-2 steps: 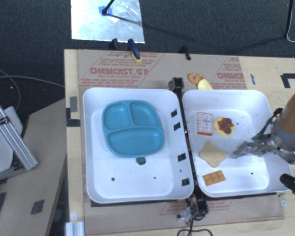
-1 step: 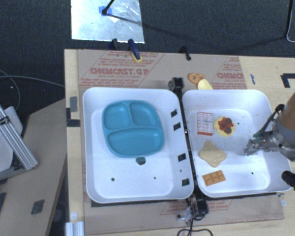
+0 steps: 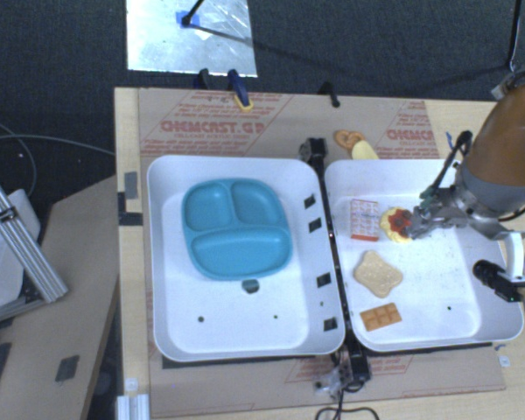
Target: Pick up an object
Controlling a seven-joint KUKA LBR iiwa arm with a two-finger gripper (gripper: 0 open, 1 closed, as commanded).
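In the right bin (image 3: 472, 309) lie a yellow and red toy food (image 3: 392, 224), a red and white printed card (image 3: 364, 219), a toast slice (image 3: 378, 274) and a small orange waffle cracker (image 3: 381, 317). My gripper (image 3: 417, 221) reaches in from the right and sits low at the right side of the yellow and red toy food, touching or partly covering it. The arm's grey wrist (image 3: 472, 206) and orange band (image 3: 512, 138) rise behind it.
The left bin (image 3: 171, 322) holds a blue divided plate (image 3: 236, 227) and a small grey piece (image 3: 250, 285). Behind the right bin, on the cardboard, sit a yellow item (image 3: 365, 151) and an orange item (image 3: 346, 138). A black fitting (image 3: 494, 280) overhangs the right bin's right rim.
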